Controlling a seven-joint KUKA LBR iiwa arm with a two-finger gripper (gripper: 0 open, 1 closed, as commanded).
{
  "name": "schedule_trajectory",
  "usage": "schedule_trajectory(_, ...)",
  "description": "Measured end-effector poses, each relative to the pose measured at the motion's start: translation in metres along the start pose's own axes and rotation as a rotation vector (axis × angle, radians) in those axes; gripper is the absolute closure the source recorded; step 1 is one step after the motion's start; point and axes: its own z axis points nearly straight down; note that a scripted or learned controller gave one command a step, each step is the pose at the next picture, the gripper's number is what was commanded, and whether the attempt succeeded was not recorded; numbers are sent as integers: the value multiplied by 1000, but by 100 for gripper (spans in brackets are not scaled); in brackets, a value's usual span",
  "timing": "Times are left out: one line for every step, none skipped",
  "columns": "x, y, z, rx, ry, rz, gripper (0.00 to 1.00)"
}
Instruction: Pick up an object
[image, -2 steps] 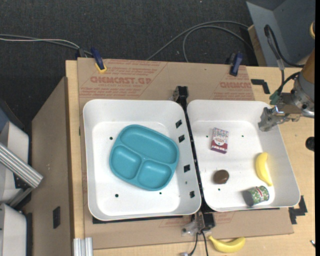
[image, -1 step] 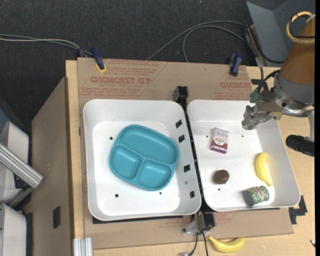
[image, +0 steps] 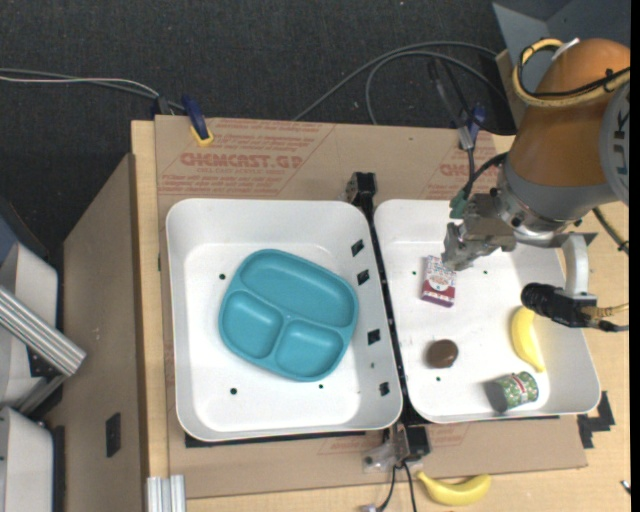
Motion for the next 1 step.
schedule_trajectory(54, 9, 1, -4, -1, -1, 100)
